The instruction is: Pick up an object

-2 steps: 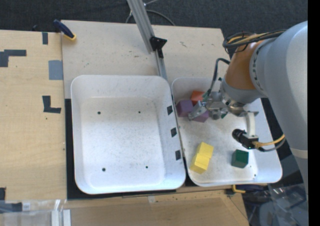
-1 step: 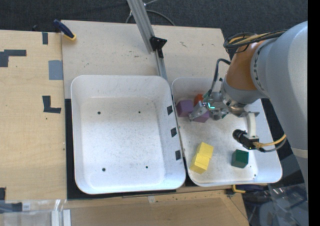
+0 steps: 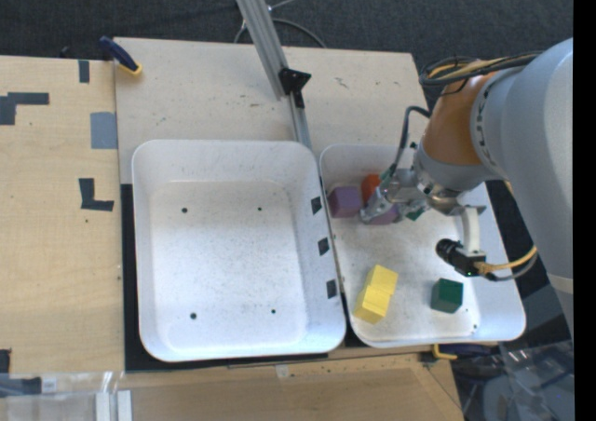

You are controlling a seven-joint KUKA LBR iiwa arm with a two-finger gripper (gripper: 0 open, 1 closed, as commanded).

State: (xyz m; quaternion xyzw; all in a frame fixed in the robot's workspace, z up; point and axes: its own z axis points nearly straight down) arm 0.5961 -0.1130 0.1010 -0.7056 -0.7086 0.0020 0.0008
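Note:
The right bin holds a yellow block near its front left, a dark green cube near its front right, a purple block at its back left, and an orange object partly hidden behind the gripper. My gripper is down in the back of this bin, just right of the purple block and in front of the orange object. Something purple also shows right at the gripper's tip. The grey arm with its orange band comes in from the right.
The left bin sits beside the right one. A slanted metal rod runs down to the gap between the bins. A blue and yellow tool lies at the bench's back left. Black cables hang by the wrist.

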